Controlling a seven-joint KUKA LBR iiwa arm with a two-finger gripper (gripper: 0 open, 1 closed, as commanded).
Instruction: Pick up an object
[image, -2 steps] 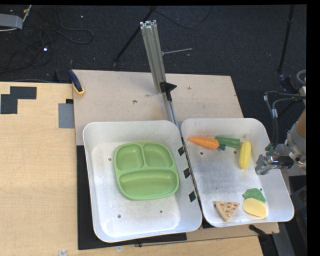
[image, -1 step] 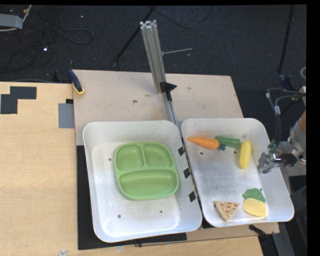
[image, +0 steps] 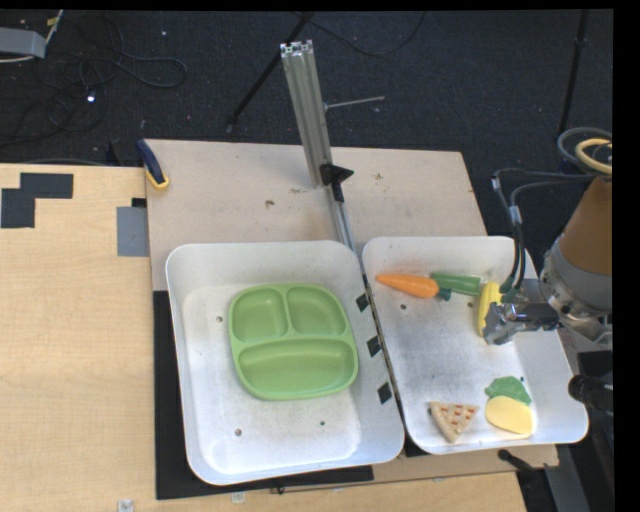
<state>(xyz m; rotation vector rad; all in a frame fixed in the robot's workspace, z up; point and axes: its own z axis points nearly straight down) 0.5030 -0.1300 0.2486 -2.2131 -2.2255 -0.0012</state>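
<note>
1. Claw (image: 497, 325) sits low in the right bin (image: 430, 400), near its right edge; can't tell how it's set.
2. A yellow piece (image: 488, 301) stands just beside the claw, contact unclear.
3. Carrot (image: 407, 285) and a green piece (image: 457, 284) lie near the bin's back edge.
4. Pizza slice (image: 453, 419) and lemon (image: 510, 413) lie by the front edge; bare floor mid-bin.
5. Left bin (image: 200, 420) holds a green divided plate (image: 293, 340), open margin all round.
</note>
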